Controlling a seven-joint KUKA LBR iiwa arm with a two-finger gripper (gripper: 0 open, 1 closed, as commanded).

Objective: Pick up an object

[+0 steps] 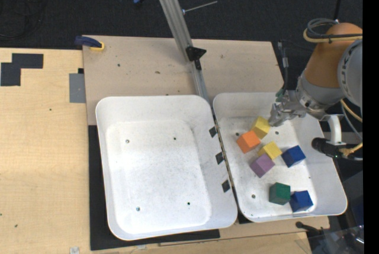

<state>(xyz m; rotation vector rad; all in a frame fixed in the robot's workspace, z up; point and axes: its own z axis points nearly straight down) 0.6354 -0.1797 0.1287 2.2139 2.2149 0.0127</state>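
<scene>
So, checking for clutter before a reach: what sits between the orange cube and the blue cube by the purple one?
In the camera view, a small yellow cube lies between the orange cube and that blue cube.

- Pale wooden bench point(41, 146), dark patches at far left.
- Two shallow white bins side by side: left bin point(112, 113), right bin point(328, 202).
- Black mat point(95, 187) under left bin.
- Blue-and-yellow clamp point(89, 42) at far edge.

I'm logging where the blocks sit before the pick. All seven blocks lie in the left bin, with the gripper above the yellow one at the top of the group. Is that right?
Not quite: the camera view shows the blocks in the right bin, not the left bin. The rest stands: seven blocks, with the gripper above the upper yellow block.
</scene>
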